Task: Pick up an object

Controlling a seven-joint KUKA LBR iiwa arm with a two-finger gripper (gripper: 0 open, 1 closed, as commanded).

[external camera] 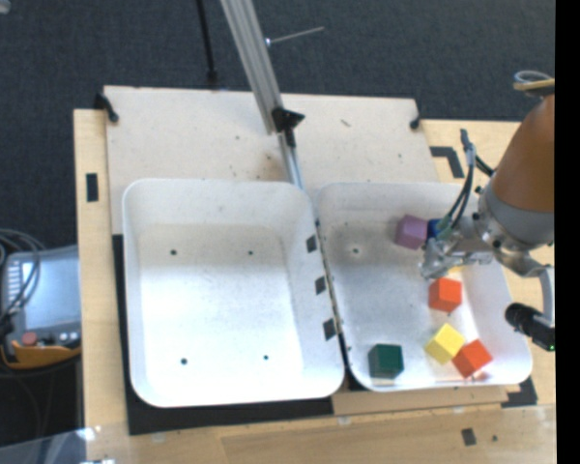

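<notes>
One gripper (445,256) just above orange cube (446,294), beside purple cube (412,231).

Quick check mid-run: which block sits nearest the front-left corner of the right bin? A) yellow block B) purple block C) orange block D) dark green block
D: the dark green block lies by the right bin's front-left corner, while the yellow block sits further right and the purple block lies up near the back.
</notes>
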